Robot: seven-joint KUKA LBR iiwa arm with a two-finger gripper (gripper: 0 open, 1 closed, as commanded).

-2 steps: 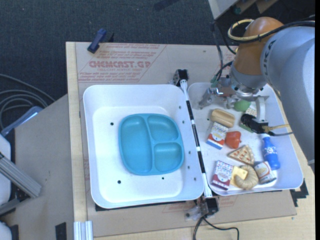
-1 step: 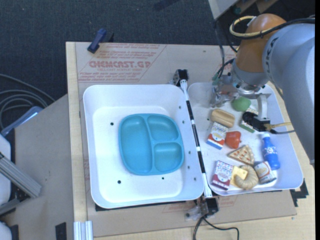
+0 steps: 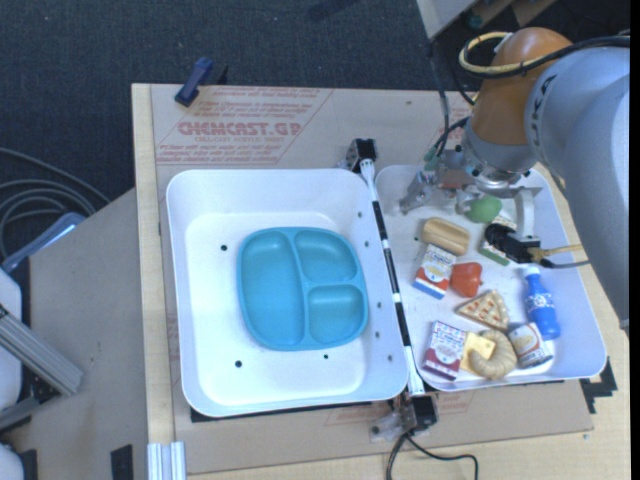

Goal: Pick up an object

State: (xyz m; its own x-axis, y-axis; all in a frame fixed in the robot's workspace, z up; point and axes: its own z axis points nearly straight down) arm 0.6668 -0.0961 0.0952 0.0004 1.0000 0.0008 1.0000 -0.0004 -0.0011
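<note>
Camera view, near edge first: the right bin (image 3: 590,353) holds a crowded cluster at its front — a small red-and-white packet (image 3: 446,349), a bagel-like ring (image 3: 492,360), a cheese-like yellow piece (image 3: 482,347) and a small jar (image 3: 528,344), all touching or overlapping. Just beyond lie a pizza slice (image 3: 486,309), a blue bottle (image 3: 541,303), a red piece (image 3: 465,279), a second carton (image 3: 434,272) and a tan bread roll (image 3: 445,235). The left bin (image 3: 195,208) carries a blue divided plate (image 3: 302,287). At the far end, the gripper (image 3: 478,196) hangs low over a green object (image 3: 486,209); whether it is released or clenched cannot be told, and no item is seen in its grasp. Risk: with items packed this closely, a descent may land on two at once or push one aside, and rounded pieces may slip out.
</note>
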